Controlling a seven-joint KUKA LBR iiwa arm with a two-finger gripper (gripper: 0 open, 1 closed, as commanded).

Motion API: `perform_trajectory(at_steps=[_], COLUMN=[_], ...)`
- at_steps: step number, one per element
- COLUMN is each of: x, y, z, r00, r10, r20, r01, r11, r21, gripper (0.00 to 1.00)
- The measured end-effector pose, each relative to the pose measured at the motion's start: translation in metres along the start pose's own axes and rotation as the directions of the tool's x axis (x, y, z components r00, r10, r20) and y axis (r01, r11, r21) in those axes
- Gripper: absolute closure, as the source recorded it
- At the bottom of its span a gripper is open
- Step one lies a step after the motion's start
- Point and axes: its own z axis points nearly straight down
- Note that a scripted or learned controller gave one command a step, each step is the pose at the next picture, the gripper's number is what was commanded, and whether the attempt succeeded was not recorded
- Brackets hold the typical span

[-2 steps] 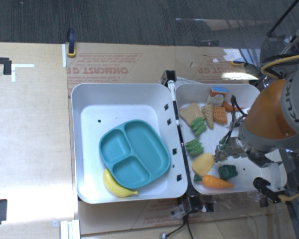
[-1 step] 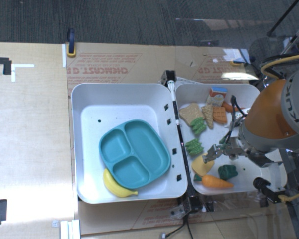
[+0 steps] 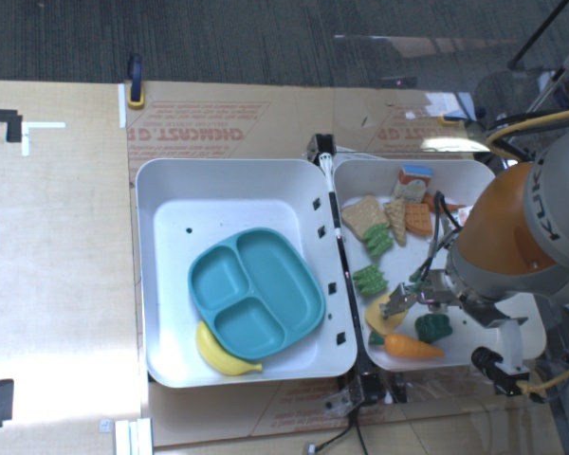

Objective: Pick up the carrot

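The carrot [image 3: 412, 346] is orange and lies flat near the front wall of the right bin [image 3: 474, 171], pointing right. My gripper [image 3: 398, 303] hangs low in that bin, just above and to the left of the carrot, over a yellow piece [image 3: 376, 318]. Nothing shows held in it. The arm's orange band [image 3: 498, 226] covers the bin's right side.
Around the gripper lie a dark green vegetable [image 3: 433, 327], two light green pieces [image 3: 368, 278], bread [image 3: 363, 216] and other toy food at the back. The left bin [image 3: 171, 197] holds a teal divided plate [image 3: 256, 292] and a banana [image 3: 226, 354].
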Motion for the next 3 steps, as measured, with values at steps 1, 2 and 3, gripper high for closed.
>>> perform_trajectory(at_steps=[1,2,3], x=[-0.0011,-0.0010,-0.0022], y=[0.0015,0.0014,0.0030], z=[-0.0084,-0.0084,-0.0168], r00=[1.000,1.000,1.000], r10=[-0.003,-0.003,-0.006], r20=[0.001,0.001,0.002], r01=[0.003,0.003,0.006], r11=[1.000,1.000,1.000], r21=[-0.002,-0.001,-0.004], gripper=[1.00,0.00,1.00])
